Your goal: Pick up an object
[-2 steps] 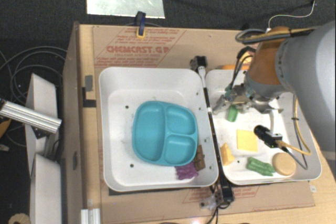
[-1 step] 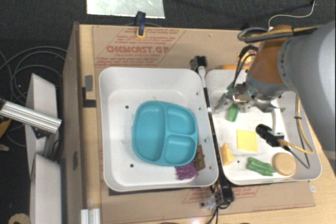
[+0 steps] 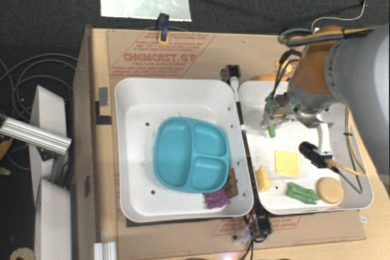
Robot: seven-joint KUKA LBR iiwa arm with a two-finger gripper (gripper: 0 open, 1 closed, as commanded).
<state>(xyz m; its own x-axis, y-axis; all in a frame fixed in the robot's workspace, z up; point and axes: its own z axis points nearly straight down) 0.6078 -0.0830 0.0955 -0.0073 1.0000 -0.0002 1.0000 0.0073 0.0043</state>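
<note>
cam: single fixed overhead | slanted down at bench | mid-range, both bins whole in frame | left bin [image 3: 128, 149] near centre, right bin [image 3: 356, 198] right of it

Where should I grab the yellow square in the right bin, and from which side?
Come straight down on the yellow square and close across two opposite edges. It lies flat on the right bin floor with bare floor on every side, so its edges are probably its only graspable part.
</note>
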